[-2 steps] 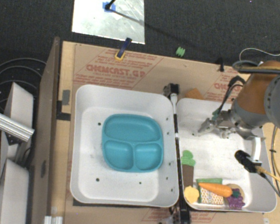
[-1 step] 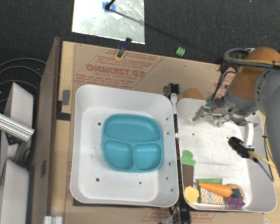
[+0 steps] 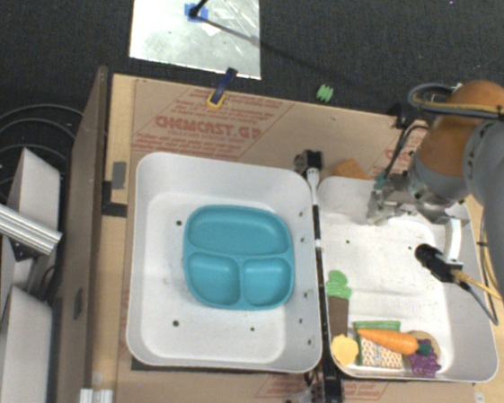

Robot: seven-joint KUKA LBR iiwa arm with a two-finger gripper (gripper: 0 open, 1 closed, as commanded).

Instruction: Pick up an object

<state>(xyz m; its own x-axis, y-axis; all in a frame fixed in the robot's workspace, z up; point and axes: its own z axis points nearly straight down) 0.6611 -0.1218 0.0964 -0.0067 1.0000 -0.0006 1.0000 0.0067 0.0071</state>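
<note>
toy food point(image 3: 391, 346) in right bin point(image 3: 472, 331), blue tray point(image 3: 238, 256) in left bin point(image 3: 160, 258)

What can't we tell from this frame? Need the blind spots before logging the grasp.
- Gripper: finger state unreadable in the camera view; too small, and the wrist covers it.
- Right bin: far right corner hidden under the arm.
- Toy pile: carrot and yellow piece readable, the rest overlap and are too small to name.
- Arm cut off by the frame's right edge.
</note>
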